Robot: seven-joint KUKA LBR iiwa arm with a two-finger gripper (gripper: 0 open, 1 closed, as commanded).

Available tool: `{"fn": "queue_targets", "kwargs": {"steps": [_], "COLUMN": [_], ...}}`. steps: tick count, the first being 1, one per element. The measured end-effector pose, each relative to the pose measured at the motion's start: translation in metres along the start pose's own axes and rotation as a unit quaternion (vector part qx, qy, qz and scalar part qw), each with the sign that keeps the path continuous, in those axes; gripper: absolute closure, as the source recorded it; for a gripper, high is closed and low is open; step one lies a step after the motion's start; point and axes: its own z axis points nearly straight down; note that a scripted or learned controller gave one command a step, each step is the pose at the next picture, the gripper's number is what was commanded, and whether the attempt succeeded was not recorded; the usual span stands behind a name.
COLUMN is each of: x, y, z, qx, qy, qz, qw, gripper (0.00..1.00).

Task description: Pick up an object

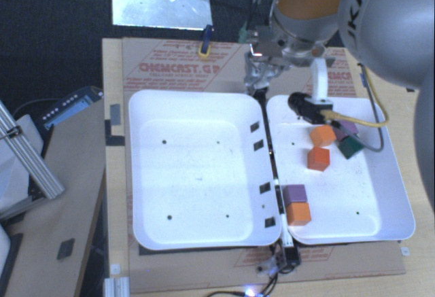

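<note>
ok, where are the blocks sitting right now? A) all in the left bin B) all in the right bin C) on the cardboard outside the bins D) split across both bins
B: the orange block, the purple block and the others all lie in the right bin.

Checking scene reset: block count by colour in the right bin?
Orange blocks: 3
Purple blocks: 2
Green block: 1
Total: 6, all in the right bin.
</note>
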Motion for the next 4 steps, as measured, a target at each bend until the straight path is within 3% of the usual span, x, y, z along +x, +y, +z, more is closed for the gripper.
{"fn": "queue_targets", "kwargs": {"steps": [1,2,4], "x": [0.019,0.036,0.085], "y": [0.002,0.028,0.008], "z": [-0.01,-0.015,-0.025], "qx": [0.0,-0.001,-0.001], "qy": [0.0,0.0,0.001], "qz": [0.0,0.001,0.0], "qw": [1.0,1.0,1.0], "gripper": [1.0,1.0,1.0]}}
